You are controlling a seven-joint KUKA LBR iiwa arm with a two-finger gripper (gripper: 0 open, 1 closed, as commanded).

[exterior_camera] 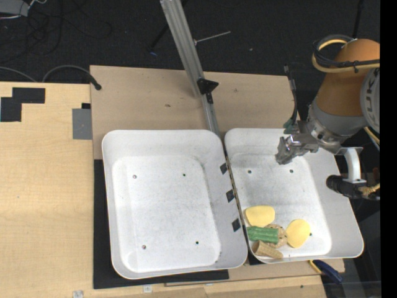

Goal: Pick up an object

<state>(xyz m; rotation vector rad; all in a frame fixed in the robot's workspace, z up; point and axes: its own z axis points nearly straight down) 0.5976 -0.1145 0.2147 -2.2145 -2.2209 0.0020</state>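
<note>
Spreading across most of the view, the counter (56, 185) carries two shallow white bins side by side. The left bin (164, 203) and the right bin (291, 185) meet along a seam with small black clips. The grey arm (344, 92), with its orange band, reaches in from the right and ends above the upper part of the right bin. Its gripper (286, 149) hangs near that bin's far wall, well apart from the objects; whether the fingers are released or clenched I cannot tell, though nothing shows between them. The things to choose from sit huddled in the near corner of the right bin: a yellow piece (259, 215), a second yellow piece (298, 233), a green piece (263, 233) between and below them, and a tan scrap (268, 249) by the rim. As I judge it, the pick has not begun in earnest: no object is lifted, and the reach toward the cluster, the descent, the closing and the lift all remain
</note>
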